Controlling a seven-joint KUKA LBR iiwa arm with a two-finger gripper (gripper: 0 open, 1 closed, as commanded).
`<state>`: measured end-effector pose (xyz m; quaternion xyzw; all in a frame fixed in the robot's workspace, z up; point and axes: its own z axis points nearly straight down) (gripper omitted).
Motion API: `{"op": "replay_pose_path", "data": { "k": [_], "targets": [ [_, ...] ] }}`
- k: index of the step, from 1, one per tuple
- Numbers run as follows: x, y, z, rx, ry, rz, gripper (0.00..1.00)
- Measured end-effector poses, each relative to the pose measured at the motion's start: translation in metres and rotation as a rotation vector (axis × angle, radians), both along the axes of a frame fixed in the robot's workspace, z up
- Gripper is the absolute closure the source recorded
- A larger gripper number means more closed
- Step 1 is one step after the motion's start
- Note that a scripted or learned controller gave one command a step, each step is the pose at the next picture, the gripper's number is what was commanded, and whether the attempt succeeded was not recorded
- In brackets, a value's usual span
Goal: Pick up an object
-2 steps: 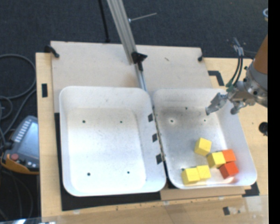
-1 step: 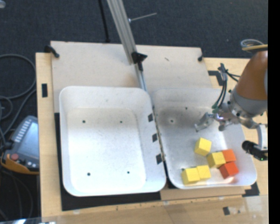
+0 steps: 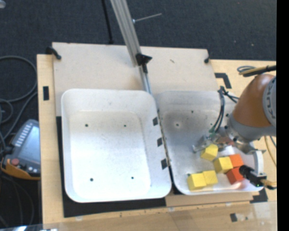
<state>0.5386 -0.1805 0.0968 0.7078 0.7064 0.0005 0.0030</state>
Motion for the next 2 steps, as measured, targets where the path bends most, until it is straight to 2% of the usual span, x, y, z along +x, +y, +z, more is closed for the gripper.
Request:
{"op": "replay_pose_path", "data": {
  "k": [1,2],
  "targets": [
    [0.002,-0.001,0.013,0.001,-0.004,-0.005,1.0],
    [0.029,0.056,0.081,0.004,-0.004,0.01,1.0]
  ]
}}
